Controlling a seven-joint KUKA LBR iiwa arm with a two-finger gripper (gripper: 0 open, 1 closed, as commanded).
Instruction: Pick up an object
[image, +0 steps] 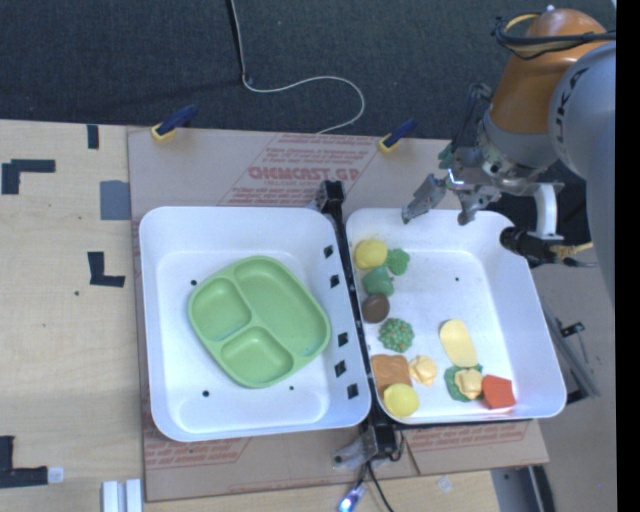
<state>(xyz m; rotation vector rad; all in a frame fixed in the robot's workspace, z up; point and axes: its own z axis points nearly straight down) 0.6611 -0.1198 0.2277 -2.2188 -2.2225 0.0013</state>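
Toy foods (400, 325) crowd the right bin (520, 300), well below the parted, empty tool (445, 203)

Bright, even light falls from above. The two white bins (160, 300) are near washed out, with soft glare on their rims. Shadows are short and faint. The view is slightly soft; small items in the right bin lack fine detail. The arm (590, 90) looks mildly blurred.

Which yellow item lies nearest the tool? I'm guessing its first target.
The round yellow ball at the right bin's top-left corner, beside a green piece. The other yellow items sit lower, farther from the tool.
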